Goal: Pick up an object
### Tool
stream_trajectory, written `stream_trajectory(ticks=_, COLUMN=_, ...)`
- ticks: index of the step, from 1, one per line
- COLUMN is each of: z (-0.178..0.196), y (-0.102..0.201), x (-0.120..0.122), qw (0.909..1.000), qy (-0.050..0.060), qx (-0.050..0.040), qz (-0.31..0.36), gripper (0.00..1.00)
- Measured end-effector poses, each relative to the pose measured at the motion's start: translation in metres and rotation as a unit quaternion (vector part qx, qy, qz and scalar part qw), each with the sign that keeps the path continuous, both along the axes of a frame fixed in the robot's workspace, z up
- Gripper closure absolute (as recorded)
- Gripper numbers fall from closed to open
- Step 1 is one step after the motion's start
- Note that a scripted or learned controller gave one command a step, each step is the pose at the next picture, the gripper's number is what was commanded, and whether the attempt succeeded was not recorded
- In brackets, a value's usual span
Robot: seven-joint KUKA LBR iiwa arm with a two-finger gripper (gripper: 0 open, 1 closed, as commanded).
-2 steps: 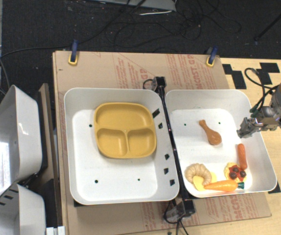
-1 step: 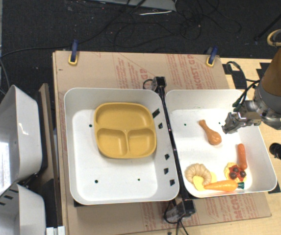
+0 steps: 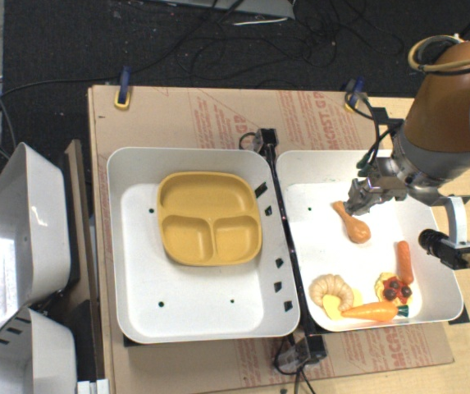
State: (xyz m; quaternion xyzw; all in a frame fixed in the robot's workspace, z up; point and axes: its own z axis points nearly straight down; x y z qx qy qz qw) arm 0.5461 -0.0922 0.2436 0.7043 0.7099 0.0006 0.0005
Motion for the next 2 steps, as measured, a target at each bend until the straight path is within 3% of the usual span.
stream_trajectory(ticks=2, z=-0.002, y=0.124, x=0.018, qw=1.0, qy=0.0, qx=0.0001, qz=0.0, gripper=1.0)
